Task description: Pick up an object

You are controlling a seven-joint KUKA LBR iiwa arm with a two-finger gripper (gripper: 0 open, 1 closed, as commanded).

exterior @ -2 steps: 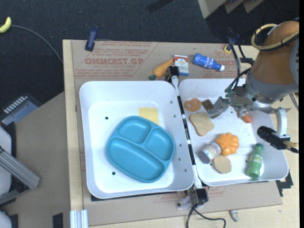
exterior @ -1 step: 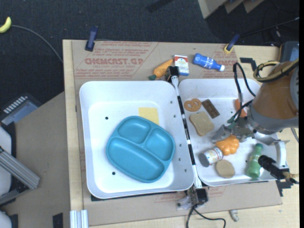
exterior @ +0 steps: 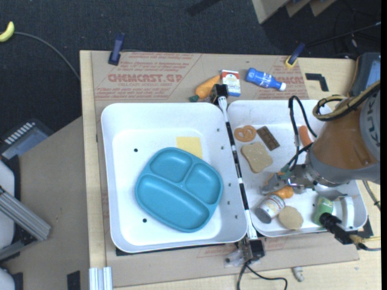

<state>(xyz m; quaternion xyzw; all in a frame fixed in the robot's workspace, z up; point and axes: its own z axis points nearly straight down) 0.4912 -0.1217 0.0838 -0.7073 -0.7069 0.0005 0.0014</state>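
The gripper [exterior: 282, 183] hung low in the right bin [exterior: 354, 219], fingers narrow around a small orange piece [exterior: 284, 192], just beyond a can [exterior: 270, 208] and near a slice of bread [exterior: 257, 157]

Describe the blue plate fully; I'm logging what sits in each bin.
The blue plate is a rounded, glossy tray, plastic by its look, with raised ridges that split it into three compartments: one large and two smaller. It lies flat, right side up, on the floor of the left bin, turned at a slant to the walls. A yellow square lies at its far edge; whether they touch is unclear.
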